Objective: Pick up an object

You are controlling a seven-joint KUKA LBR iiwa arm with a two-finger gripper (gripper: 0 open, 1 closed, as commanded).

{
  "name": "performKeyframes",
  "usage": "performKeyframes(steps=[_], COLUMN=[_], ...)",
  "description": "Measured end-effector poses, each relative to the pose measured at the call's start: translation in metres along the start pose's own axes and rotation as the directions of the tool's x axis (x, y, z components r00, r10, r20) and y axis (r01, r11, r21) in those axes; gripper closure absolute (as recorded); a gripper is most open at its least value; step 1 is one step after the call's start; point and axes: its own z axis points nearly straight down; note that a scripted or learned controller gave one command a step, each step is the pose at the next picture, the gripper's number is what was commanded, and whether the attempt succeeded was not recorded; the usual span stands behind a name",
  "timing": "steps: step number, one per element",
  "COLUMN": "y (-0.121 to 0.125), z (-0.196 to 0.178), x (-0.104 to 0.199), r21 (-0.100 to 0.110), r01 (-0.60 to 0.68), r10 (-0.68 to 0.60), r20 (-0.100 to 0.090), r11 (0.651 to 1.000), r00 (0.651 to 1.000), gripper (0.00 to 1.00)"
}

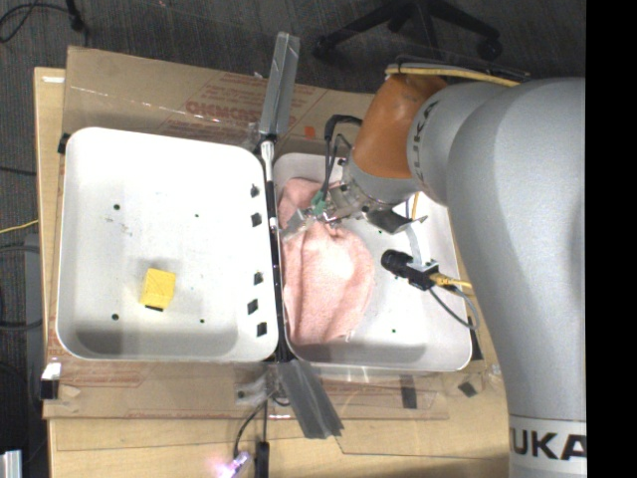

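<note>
The KUKA-lettered arm [518,267] is holding its gripper [320,210] on the pink cloth [323,282]; its grip state is unclear.

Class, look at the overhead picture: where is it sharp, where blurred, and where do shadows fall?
Camera view: evenly lit; the small yellow foam block is sharp, casting a short shadow in the left white plastic bin; soft shadow pools along that bin's near wall; the claw over the pink folded cloth looks slightly blurred.
</note>
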Motion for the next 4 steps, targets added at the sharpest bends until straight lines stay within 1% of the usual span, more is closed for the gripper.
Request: performKeyframes(steps=[1, 2, 3, 4], y=[0.001, 0.022, 0.024, 0.012], z=[-0.01, -0.086, -0.032, 0.0], x=[0.001, -0.015, -0.004, -0.051], r21=[0.0, 0.002, 0.007, 0.002], r01=[0.004, -0.366, -0.415, -0.518], r10=[-0.004, 0.366, 0.415, 0.518], r20=[-0.001, -0.005, -0.005, -0.005], r11=[1.0, 0.931, 0.91, 0.856], r00=[1.0, 0.931, 0.91, 0.856], gripper=[1.0, 1.0, 1.0, 1.0])
